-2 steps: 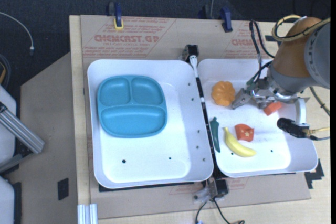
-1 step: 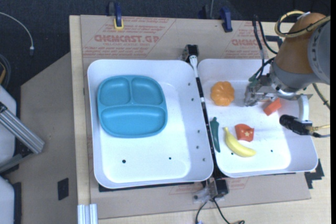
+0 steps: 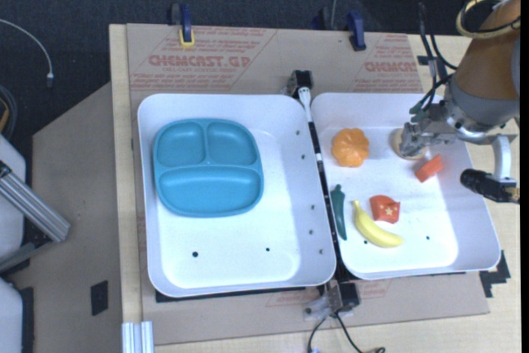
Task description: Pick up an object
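The right bin [image 3: 463,256] holds several toy foods. An orange fruit [image 3: 350,147] lies near its upper left. A yellow banana [image 3: 376,229] and a red strawberry [image 3: 384,209] lie close together lower down, with a green pepper [image 3: 338,211] along the left wall. An orange-red carrot piece [image 3: 428,169] lies at the right. My gripper [image 3: 412,142] hangs low in the bin just up and left of the carrot piece, its metal fingers pointing down. Nothing shows between them.
The left bin [image 3: 281,248] holds a blue divided plate [image 3: 208,168]. A black divider strip [image 3: 314,149] runs between the bins. The arm's orange band [image 3: 488,66] and cables rise at the right. Blue clamps [image 3: 186,27] hold the cardboard's far edge.
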Available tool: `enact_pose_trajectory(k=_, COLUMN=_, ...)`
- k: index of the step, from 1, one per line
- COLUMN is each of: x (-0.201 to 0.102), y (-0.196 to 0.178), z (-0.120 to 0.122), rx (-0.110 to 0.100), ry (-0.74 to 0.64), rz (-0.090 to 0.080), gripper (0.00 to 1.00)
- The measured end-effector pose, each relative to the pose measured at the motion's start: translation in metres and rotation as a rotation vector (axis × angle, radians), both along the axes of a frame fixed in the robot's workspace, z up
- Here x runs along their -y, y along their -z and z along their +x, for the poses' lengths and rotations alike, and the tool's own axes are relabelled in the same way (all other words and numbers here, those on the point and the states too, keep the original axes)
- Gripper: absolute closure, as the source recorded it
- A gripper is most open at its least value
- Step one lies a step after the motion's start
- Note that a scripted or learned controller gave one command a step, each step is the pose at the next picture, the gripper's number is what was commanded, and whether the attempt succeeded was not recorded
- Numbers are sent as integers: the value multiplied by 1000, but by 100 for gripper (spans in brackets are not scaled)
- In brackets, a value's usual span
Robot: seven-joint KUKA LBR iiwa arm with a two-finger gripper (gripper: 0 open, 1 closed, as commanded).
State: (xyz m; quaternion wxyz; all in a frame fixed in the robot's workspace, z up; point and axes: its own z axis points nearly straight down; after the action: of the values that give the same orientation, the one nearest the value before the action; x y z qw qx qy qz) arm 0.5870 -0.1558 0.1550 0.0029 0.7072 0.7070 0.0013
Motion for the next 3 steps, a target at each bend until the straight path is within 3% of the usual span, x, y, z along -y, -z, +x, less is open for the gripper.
enact_pose_trajectory(k=2, x=-1, y=-97, z=3, rx=1, ry=-2, rz=-1, gripper=100)
enact_pose_trajectory(k=3, x=-46, y=-85, z=-12, rx=-9, ry=-5, rz=4, gripper=100)
